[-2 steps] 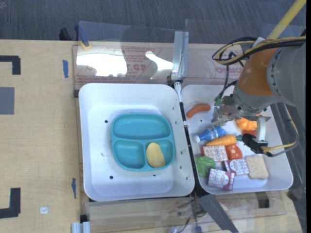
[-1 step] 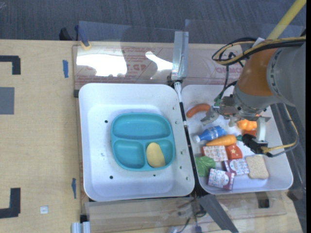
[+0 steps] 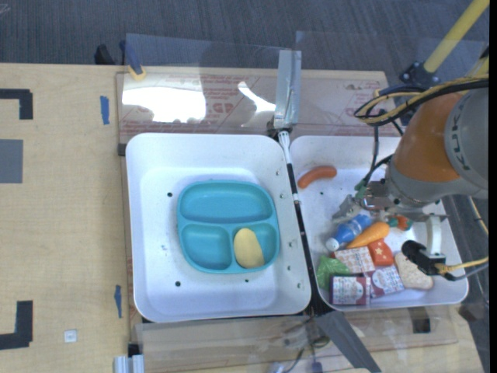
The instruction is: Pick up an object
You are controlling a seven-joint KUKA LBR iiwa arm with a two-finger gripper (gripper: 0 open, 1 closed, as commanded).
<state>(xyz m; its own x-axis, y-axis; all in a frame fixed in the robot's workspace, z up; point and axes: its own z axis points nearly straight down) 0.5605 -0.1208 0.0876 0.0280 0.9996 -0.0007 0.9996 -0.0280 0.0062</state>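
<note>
The carrot is lying in the right bin, among a bottle and packets; it is looking light, stiff and smooth, best pinched across its thick middle. The claw is hovering just beyond it on the far side; whether it is apart or together, I cannot tell.

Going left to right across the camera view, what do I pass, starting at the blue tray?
Blue divided tray → yellow lemon-like piece in the tray's lower right compartment → orange sausage in the right bin → blue bottle → carrot → beige biscuit-like piece. The packets low in the right bin overlap, so I've left them out.
</note>
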